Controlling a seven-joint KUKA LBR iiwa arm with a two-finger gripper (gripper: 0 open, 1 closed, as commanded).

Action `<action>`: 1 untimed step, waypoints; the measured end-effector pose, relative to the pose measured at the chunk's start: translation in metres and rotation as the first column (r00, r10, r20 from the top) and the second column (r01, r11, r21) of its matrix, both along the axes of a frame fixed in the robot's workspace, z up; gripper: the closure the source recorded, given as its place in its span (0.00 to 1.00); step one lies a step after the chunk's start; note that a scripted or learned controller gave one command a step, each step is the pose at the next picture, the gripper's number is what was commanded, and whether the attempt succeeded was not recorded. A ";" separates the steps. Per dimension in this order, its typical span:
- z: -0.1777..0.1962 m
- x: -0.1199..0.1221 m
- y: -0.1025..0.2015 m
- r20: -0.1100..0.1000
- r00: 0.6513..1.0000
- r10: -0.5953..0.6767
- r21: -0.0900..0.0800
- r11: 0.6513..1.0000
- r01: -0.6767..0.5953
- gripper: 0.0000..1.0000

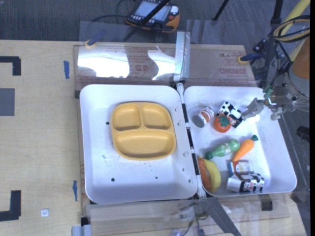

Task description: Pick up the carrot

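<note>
One target, the carrot (244, 149), lies in the right bin (285, 146), right of centre; orange body with its green top up-right, near the bin's right side; narrow tip down-left, close to the green bottle (222, 149); long axis runs diagonally, lower-left to upper-right in the camera view; it looks flat on the bin floor, not propped. The gripper (252, 108) sits up near the bin's far right corner, just right of the black-and-white toy (230, 110) and well above the carrot; can't tell from this angle if it's spread or pressed together, and nothing is visibly held. My read: step in hand is the approach, no contact yet. To do it well: bring the tool over the carrot's mid-body, rotate the wrist so the closing line crosses the diagonal axis at right angles, descend straight; grip the thicker orange section, not the leafy end or the thin tip. Neighbours are tight: bottle just to the left, small carton (240, 168) just below, so a mid-body grasp probably leaves the most room either side. Risks, as judgement: a tapered, smooth body may squirt out toward the tip on closing; a skewed approach could nudge the bottle or roll the carrot. Yellow plate (142, 130) in the left bin (93, 146) isn't involved.
</note>
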State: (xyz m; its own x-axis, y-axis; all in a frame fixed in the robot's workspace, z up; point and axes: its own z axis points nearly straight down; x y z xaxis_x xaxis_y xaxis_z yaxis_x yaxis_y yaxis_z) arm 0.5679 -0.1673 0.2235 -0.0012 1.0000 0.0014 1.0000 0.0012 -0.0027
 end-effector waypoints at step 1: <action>-0.138 -0.020 -0.009 0.006 0.988 0.151 -0.003 0.989 -0.151 0.00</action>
